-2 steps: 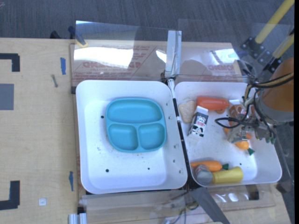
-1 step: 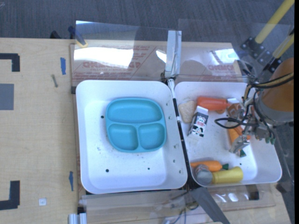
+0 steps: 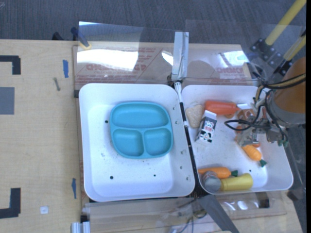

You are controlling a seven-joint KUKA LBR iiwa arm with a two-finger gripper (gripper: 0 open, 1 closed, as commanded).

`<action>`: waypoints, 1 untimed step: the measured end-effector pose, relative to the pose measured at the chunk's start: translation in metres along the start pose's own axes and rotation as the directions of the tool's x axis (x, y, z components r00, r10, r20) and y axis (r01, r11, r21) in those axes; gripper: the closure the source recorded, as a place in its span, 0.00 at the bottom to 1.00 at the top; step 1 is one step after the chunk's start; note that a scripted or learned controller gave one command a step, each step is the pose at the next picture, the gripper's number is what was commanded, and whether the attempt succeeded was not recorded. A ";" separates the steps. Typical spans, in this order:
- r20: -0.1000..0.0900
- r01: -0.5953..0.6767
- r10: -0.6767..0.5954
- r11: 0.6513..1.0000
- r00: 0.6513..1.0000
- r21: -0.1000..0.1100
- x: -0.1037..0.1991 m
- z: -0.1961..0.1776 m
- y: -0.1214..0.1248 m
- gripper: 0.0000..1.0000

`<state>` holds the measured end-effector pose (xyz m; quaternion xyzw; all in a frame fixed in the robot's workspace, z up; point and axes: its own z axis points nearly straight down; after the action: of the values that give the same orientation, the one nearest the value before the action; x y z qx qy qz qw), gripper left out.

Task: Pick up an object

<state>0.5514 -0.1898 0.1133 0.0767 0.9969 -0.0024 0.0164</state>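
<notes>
Holding one blue divided plate (image 3: pixel 141 129), two white bins (image 3: pixel 92 144) sit together.

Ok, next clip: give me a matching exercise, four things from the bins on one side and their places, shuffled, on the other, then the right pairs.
Things:
1. blue divided plate
2. yellow bottle
3. small milk carton
4. gripper

Places:
A. near edge of the right bin, lying on its side
B. right side of the right bin, above a small carrot
C. middle of the left bin
D. left part of the right bin, beside a pale round piece

Pairs: 1-C, 2-A, 3-D, 4-B
</notes>
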 end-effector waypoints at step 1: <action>-0.001 0.000 0.000 1.000 1.000 0.000 0.000 0.001 0.000 0.00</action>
<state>0.5511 -0.1895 0.1126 0.0764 0.9969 -0.0024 0.0157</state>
